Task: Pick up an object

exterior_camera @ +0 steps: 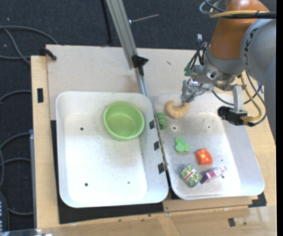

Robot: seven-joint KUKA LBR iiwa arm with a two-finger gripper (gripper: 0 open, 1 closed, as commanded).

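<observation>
Two shallow white bins are seen side by side on a pale counter, viewed from above at a slant.

Nearest the viewer, at the front of the right bin, a small green patterned block is lying just beside a pink and clear tube-shaped toy. A little further back, an orange block and a small green lumpy piece are found, near each other but apart. Another small green piece is resting against the bin's left wall.

In the left bin, a light green bowl is standing upright toward the far side.

At the far end of the right bin, a tan curved toy, shaped like a croissant or cashew, is lying on the floor of the bin. The tool is lowered directly over its right end, at or just above it. How far the tool is parted cannot be told, and no grip on the toy can be confirmed.

The tan toy is judged to be light and probably soft or slightly rubbery, not fragile. Its rounded surface may be slippery, and its tapered ends could squeeze out of a pinch. A hold across the thick middle of the curve is judged safest.

Behind the bins, a metal post is rising from the counter.
</observation>
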